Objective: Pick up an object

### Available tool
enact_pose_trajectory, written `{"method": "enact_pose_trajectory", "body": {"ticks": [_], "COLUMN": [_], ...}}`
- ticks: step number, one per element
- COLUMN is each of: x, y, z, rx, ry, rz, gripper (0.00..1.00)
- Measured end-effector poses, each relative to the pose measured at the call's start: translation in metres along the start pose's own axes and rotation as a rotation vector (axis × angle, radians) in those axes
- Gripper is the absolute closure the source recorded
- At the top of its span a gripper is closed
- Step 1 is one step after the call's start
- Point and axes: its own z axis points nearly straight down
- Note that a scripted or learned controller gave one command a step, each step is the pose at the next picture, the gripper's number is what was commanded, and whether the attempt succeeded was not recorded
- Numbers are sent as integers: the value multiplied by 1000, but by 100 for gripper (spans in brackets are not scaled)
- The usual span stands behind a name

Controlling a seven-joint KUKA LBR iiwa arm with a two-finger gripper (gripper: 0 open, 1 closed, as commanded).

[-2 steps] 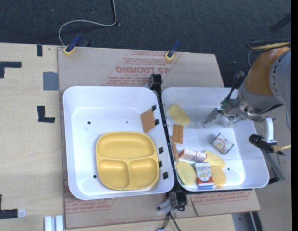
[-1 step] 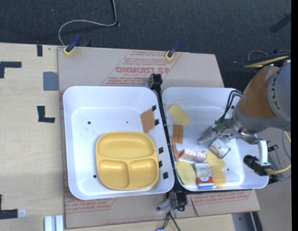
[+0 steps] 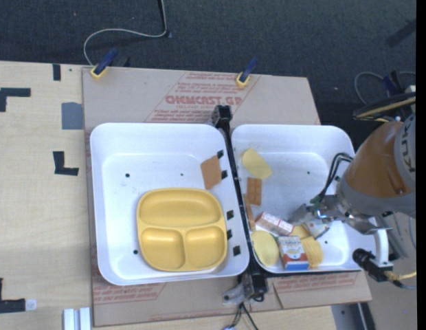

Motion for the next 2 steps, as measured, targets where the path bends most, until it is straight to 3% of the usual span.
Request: {"method": "enact_pose_trajectory", "body": {"ticks": [1,2], "x": [66,82], "y": [33,70], "z": [0,-4], "rx": [-2,11], "ry": [-9,5], "rz": [1,-2], "gripper": [0,0]}}
